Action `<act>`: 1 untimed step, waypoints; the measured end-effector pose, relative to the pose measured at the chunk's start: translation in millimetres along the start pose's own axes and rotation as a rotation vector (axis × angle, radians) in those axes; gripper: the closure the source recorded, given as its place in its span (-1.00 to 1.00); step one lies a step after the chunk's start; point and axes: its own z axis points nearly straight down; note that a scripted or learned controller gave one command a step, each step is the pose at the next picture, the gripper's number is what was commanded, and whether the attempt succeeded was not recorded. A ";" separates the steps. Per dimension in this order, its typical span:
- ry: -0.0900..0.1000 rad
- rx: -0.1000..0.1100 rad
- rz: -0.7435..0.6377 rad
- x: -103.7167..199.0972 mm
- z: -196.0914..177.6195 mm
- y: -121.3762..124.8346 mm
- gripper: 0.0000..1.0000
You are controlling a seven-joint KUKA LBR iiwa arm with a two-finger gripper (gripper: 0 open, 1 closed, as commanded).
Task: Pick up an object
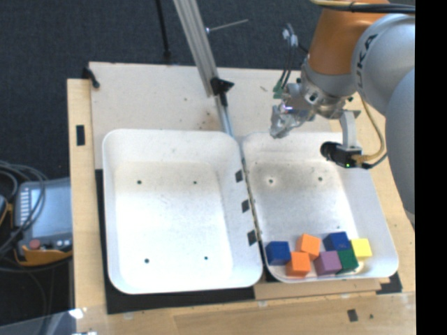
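Note:
Several small cubes lie bunched at the near end of the right bin (363,194): a blue cube (278,251), two orange cubes (310,243) (299,263), a purple cube (327,262), a green cube (348,259), a second blue cube (337,241) and a yellow cube (361,248). My gripper (281,125) hangs over the far rim of the right bin, well away from the cubes. Nothing shows between its fingertips.
The left bin (112,187) sits beside the right one, sharing a middle rim with small black clips (246,206). A slanted metal rail (199,44) rises from behind the bins. A grey device with cables (38,218) rests off the bench at the left.

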 end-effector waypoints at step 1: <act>-0.001 0.002 0.002 47.1 8.4 -6.5 1.00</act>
